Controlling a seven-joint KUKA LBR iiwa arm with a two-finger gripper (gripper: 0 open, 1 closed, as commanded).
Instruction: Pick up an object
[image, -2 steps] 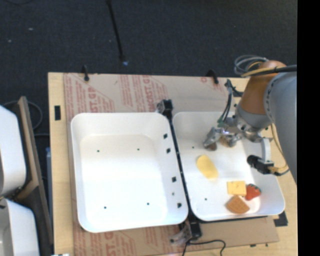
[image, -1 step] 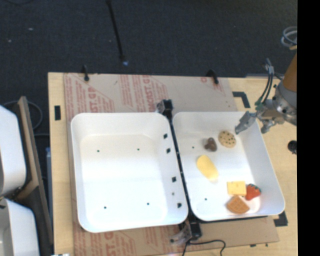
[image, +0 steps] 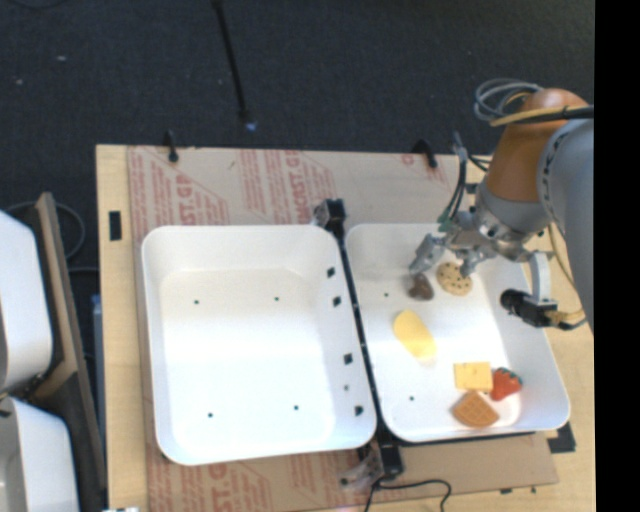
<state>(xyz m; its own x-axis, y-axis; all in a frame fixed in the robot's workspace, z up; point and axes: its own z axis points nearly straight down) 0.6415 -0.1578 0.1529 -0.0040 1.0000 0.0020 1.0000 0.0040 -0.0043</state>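
Observation:
The right bin (image: 385, 262) holds a small brown lump (image: 421, 288), a speckled round cookie (image: 456, 280), a yellow oblong piece (image: 414, 334), a yellow square cracker (image: 473, 376), a red strawberry (image: 507, 384) and a tan waffle-like piece (image: 475, 410). My gripper (image: 446, 260) hangs over the far part of this bin, just above the brown lump and the cookie. It is open, one finger toward the lump and the other toward the cookie, with nothing between them.
The left bin (image: 160, 260) lies beside the right one, split from it by a black-clipped rim (image: 348, 300). A black cable fitting (image: 527, 306) hangs off the arm over the right bin's right side. Cardboard (image: 250, 190) lines the bench behind.

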